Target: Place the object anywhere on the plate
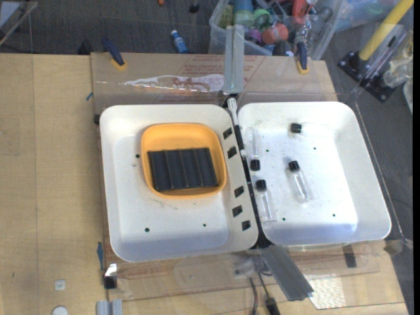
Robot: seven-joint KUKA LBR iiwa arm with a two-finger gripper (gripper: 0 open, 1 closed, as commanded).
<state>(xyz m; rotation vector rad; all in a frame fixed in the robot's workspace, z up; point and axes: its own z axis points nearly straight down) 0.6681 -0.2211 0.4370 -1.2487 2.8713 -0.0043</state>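
Observation:
An orange plate [180, 131] with rounded corners sits in the left white bin [121, 195], slightly back of its middle. A black ribbed rectangular object [182, 169] lies flat on the plate, covering most of the plate's front half. In the right white bin [348, 176] lie three clear vials with black caps: one [298, 181] near the middle, and two [264, 201] [254, 151] close to the left wall. A loose black cap [295, 128] rests toward the back of that bin.
A row of black tabs [237, 190] runs along the seam between the bins. A metal upright [233, 58] stands behind the seam. A clear tub of colourful toys [275, 8] and a yellow pole [390, 18] lie beyond the bench.

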